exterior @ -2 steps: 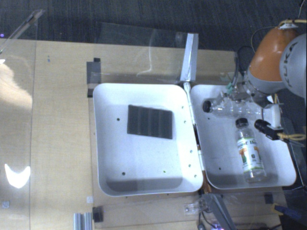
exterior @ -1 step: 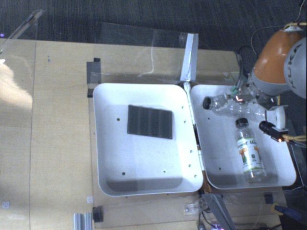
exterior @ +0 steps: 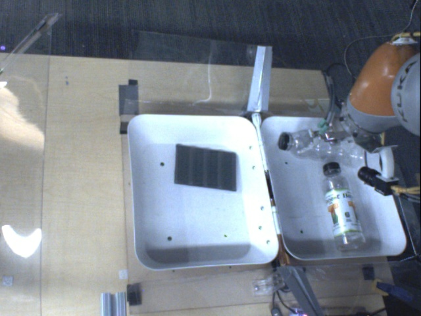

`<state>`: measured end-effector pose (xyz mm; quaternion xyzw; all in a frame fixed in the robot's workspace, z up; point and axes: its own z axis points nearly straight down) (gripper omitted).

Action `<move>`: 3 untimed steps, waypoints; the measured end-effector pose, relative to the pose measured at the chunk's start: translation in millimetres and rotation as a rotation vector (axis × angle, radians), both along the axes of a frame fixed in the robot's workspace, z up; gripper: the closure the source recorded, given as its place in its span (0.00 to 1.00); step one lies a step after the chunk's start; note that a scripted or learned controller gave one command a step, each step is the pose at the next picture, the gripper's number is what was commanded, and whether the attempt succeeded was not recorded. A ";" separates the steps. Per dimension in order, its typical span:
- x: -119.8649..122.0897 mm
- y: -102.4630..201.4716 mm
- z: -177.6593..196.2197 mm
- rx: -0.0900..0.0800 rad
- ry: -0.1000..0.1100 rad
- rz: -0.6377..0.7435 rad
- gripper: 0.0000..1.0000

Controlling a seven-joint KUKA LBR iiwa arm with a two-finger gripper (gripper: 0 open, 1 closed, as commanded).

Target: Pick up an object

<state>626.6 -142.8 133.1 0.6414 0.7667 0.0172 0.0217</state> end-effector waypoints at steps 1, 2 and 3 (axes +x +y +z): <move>-43.7 -11.1 37.7 0.002 0.047 -0.067 0.00; -51.7 -45.2 -44.3 0.002 0.044 -0.084 0.00; -79.4 -34.8 -40.3 -0.008 0.023 0.055 0.00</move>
